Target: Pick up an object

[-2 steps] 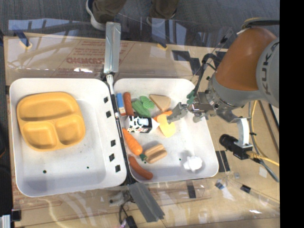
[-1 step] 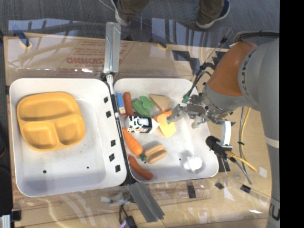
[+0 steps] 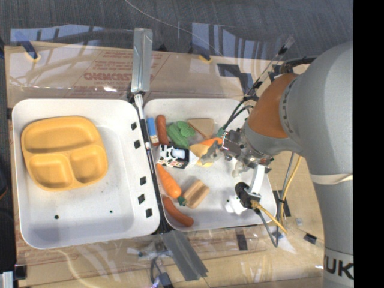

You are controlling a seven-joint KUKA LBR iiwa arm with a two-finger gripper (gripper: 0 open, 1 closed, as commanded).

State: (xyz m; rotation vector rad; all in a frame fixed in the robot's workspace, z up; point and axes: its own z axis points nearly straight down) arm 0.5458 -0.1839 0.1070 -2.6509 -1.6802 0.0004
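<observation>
The gripper hung low over the right bin, at the pile of toy food; whether its fingers were spread or pressed together could not be told. Just beside it lay an orange-and-grey piece, with a green leafy toy, a tan wedge and a black-and-white block near. A carrot, a wooden cylinder and two sausages lay closer to the divider. The left bin bore a yellow divided tray. Red print on the table's plastic sheet was too blurred to read; "UK" showed on the arm.

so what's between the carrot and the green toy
The black-and-white cow toy lies between the carrot and the green toy, in the camera view.
</observation>
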